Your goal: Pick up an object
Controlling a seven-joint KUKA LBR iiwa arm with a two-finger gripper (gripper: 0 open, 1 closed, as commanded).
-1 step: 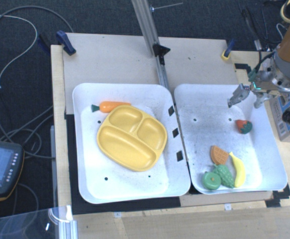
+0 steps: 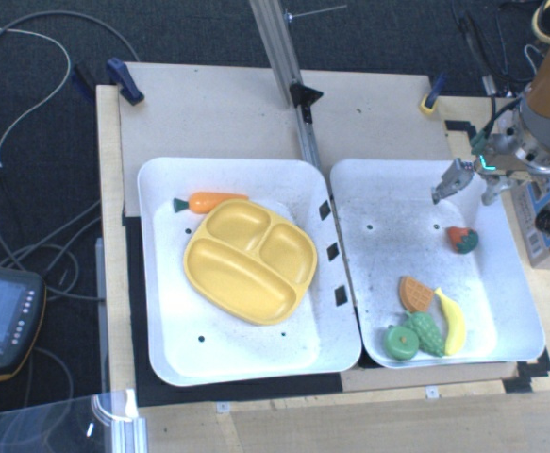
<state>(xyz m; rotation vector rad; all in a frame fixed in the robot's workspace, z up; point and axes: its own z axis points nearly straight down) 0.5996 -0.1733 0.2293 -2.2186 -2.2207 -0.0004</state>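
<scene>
My gripper point(image 2: 471, 187) hangs over the upper right part of the right bin point(image 2: 388, 262), its two fingers spread open with nothing between them. A small red and green toy strawberry point(image 2: 462, 239) lies just below the gripper. Farther down in the same bin lie an orange waffle-like piece point(image 2: 414, 294), a yellow banana point(image 2: 453, 322), a bumpy green toy point(image 2: 426, 331) and a round green piece point(image 2: 402, 342), clustered near the front edge.
The left bin point(image 2: 161, 338) holds a yellow divided plate point(image 2: 250, 259) and an orange carrot point(image 2: 212, 201) at its back edge. A metal pole point(image 2: 279, 45) rises between the bins. Blue clamps point(image 2: 124, 78) grip the bench's back corners.
</scene>
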